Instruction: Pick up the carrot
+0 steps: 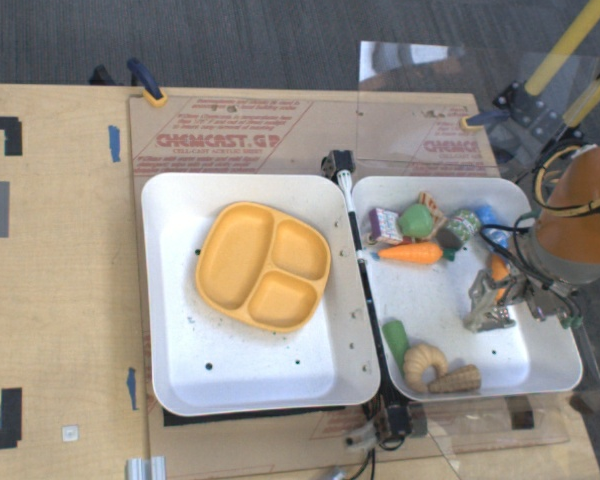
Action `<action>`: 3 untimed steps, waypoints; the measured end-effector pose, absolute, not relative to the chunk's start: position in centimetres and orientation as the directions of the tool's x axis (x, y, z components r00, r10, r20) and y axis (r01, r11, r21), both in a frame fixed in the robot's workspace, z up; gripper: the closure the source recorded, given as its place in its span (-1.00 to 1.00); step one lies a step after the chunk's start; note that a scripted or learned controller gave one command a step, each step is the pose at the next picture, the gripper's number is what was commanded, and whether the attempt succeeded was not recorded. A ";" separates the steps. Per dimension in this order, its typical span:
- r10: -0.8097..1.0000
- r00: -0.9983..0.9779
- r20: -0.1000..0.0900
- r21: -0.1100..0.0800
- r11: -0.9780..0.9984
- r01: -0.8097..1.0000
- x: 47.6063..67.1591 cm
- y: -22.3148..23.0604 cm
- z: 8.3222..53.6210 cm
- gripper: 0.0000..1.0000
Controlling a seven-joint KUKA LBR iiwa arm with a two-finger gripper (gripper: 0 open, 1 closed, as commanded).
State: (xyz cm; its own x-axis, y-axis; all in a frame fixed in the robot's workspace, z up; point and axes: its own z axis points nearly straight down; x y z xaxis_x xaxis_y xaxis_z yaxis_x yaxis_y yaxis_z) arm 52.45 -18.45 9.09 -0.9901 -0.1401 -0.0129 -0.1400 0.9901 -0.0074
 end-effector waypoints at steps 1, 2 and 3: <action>0.067 -0.998 -0.017 0.002 0.998 0.067 62.0 -12.9 9.0 1.00; 0.068 -0.998 -0.010 0.000 0.998 0.068 61.8 -13.1 8.9 -1.00; -0.064 -0.998 -0.008 -0.003 0.998 -0.064 58.3 -19.2 8.9 -1.00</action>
